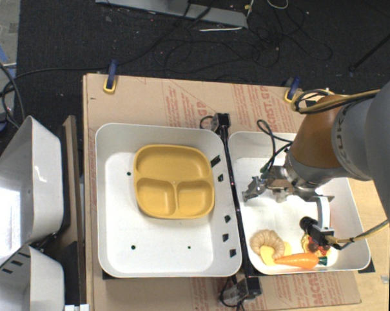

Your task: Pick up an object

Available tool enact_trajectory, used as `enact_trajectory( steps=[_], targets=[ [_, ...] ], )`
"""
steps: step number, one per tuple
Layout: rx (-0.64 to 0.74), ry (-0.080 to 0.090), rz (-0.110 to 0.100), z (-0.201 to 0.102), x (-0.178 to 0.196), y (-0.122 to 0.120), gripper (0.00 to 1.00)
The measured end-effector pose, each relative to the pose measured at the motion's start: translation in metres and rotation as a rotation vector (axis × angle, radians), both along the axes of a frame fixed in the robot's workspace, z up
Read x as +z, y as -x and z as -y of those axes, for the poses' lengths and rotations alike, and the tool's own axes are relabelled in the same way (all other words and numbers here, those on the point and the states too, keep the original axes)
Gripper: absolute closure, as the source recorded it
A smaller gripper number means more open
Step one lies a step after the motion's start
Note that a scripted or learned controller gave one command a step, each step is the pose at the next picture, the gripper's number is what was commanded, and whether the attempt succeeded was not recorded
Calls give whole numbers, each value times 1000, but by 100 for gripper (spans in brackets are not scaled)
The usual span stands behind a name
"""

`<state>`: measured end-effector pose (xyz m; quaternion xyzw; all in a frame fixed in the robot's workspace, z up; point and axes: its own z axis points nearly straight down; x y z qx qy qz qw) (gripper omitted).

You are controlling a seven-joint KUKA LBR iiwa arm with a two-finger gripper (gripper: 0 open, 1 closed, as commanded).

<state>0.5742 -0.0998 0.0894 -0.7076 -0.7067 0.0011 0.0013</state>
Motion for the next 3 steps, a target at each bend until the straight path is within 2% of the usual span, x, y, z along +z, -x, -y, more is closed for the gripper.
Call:
enact_trajectory(
  steps=[1, 2, 3],
  targets=[
    [-2, 0, 3, 0, 13, -1, 100],
    [4, 1, 8, 2, 69, -11, 100],
    [4, 1, 6, -1, 111, -11, 100]
  ],
)
